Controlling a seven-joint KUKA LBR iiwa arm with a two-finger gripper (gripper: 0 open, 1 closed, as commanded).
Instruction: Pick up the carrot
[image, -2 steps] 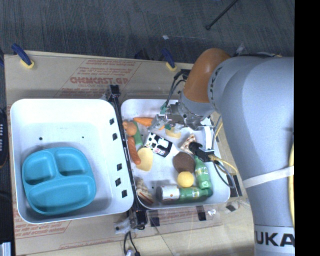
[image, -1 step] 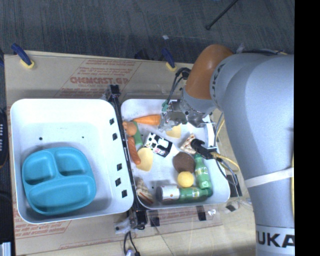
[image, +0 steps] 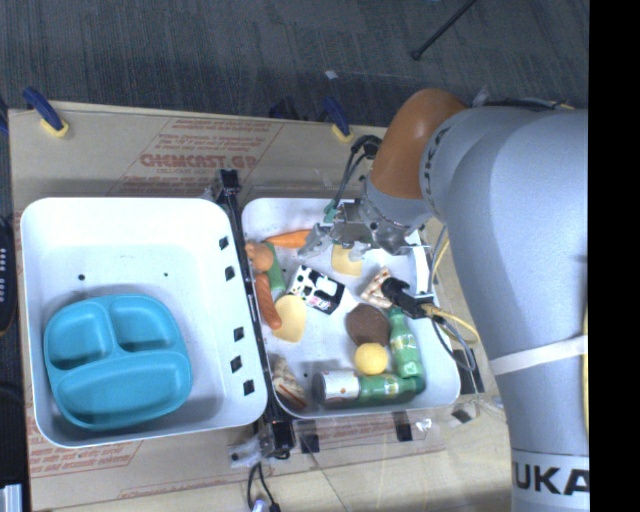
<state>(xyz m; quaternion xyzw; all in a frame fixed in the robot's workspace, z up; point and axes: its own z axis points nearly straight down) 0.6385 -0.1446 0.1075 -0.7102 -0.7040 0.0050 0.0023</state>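
While end effector (image: 345, 232) grip can't be told, rt bin (image: 440, 345) has 1 carrot (image: 291, 239), 2 green bottles (image: 404, 345).

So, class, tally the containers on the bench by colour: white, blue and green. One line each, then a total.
White bins: 2
Blue divided tray: 1
Green bottles: 2
Total: 5

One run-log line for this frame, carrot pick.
stage: reaching | gripper: over right bin, back end | carrot: in bin, beside gripper, not held | grasp: none seen
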